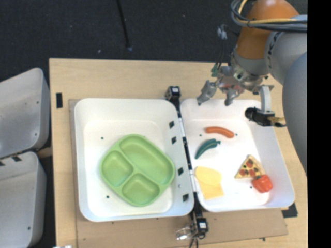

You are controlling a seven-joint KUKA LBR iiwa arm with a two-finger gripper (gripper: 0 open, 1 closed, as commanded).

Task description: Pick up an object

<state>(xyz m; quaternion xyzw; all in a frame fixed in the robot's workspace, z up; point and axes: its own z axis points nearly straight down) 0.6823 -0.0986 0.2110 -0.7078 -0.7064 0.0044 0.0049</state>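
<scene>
My gripper (217, 95) hangs above the far edge of the right bin (274, 154), open, with nothing between its fingers. Below it in that bin lie an orange sausage (219, 132) and a dark green pepper (207, 147). Nearer the front lie a yellow cheese wedge (209, 182), a pizza slice (248, 168) and a small red pepper (262, 183). All of these objects lie apart from the gripper.
The left bin (88, 138) holds a green divided plate (137, 169). A black-clipped divider (182, 143) runs between the two bins. The arm's grey body fills the upper right, over the right bin's far corner.
</scene>
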